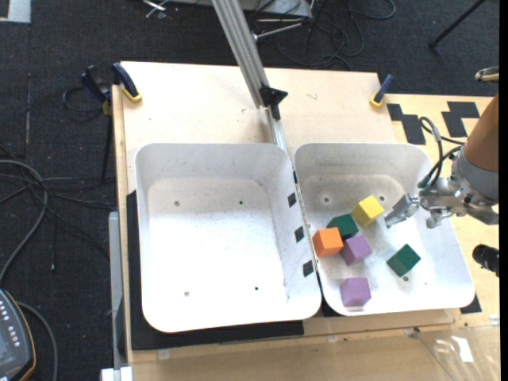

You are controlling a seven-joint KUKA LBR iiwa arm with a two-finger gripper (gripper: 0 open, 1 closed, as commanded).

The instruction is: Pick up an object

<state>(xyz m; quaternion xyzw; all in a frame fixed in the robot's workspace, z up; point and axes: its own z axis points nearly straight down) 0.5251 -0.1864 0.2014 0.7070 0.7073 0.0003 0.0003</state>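
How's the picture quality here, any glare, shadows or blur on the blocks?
Camera view: lighting is even and soft; the right bin shows no harsh glare; the yellow block and purple block look sharp with faint shadows; the tool looks slightly soft.

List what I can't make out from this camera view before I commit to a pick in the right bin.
- Gripper: too small and blurred to tell how the fingers stand, or how high it is above the bin.
- Arm: cut off by the right edge of the view.
- Dark green block: partly covered by the orange block and purple block crowding it.
- Gaps between those blocks: too small to judge.
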